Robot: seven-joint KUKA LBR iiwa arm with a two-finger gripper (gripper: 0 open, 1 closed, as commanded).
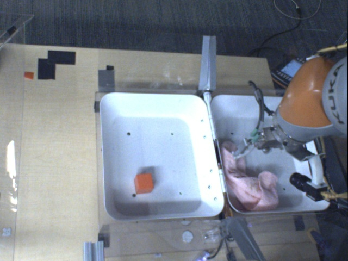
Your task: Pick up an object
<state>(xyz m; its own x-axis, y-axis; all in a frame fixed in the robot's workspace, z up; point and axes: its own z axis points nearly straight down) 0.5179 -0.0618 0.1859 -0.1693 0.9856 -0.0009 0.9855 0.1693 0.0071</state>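
The arm point(312, 99) reaches over the right bin point(239, 110), its gripper point(253, 143) just above the upper end of a pink cloth point(247, 186) lying there, while an orange block point(144, 183) sits in the left bin point(152, 113).

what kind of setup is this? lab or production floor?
Most likely a robotics lab bench for grasping trials: a pale wooden bench with two shallow white bins, a lone orange block and pink cloth as test objects, loose cable on carpet.
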